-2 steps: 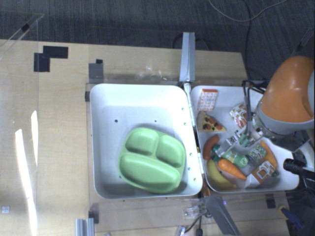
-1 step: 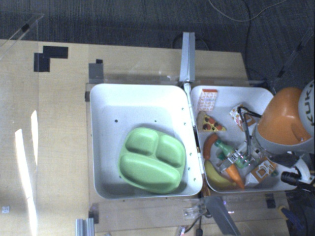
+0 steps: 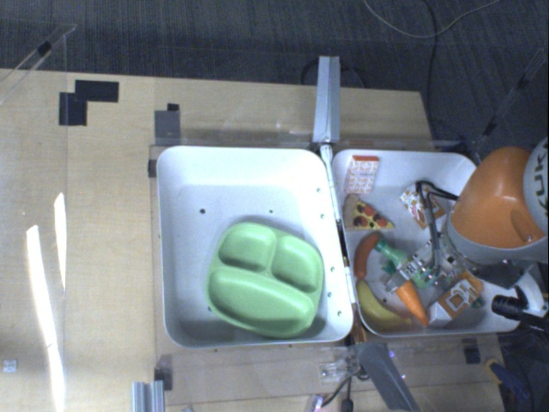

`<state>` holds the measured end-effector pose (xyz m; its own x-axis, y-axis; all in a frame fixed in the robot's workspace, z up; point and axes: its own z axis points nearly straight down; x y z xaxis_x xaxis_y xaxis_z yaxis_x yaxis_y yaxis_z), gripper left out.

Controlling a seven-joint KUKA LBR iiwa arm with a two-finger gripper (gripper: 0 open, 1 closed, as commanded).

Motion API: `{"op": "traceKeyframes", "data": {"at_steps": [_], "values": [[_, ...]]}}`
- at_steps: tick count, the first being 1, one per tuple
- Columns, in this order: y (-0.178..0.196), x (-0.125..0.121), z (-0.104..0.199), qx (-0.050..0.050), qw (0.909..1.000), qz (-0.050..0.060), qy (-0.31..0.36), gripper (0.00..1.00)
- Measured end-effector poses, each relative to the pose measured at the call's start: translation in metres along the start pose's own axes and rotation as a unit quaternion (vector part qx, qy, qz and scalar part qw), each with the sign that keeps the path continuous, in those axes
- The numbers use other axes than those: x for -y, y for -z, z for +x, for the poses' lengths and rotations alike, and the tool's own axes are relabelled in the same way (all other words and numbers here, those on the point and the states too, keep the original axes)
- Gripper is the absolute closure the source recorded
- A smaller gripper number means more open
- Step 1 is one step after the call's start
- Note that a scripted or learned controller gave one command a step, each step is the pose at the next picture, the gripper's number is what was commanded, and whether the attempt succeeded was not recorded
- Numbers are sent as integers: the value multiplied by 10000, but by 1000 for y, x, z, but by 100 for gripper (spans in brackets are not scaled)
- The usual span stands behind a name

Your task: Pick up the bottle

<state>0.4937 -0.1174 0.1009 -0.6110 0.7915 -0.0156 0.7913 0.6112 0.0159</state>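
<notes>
What looks like the bottle [image 3: 391, 253], small and green, lies in the right bin [image 3: 446, 163] near its middle, beside a brown sausage-shaped toy [image 3: 366, 252]. My gripper [image 3: 422, 270] hangs low over the bin just right of the bottle, above the top of an orange carrot [image 3: 413, 301]. The grey arm with its orange band [image 3: 497, 204] comes in from the right and hides the bin's right side. Nothing is visibly held.
The right bin also holds a pizza slice toy [image 3: 370, 216], a printed card [image 3: 363, 174], a small packet [image 3: 413, 204], a banana [image 3: 380, 308] and a little box [image 3: 460, 295]. A green divided plate [image 3: 267, 277] lies in the left bin [image 3: 189, 196].
</notes>
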Motion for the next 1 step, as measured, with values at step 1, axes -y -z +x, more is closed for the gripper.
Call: {"op": "traceKeyframes", "data": {"at_steps": [1], "values": [[161,-101,9,-52,9998,49,-172,100]]}}
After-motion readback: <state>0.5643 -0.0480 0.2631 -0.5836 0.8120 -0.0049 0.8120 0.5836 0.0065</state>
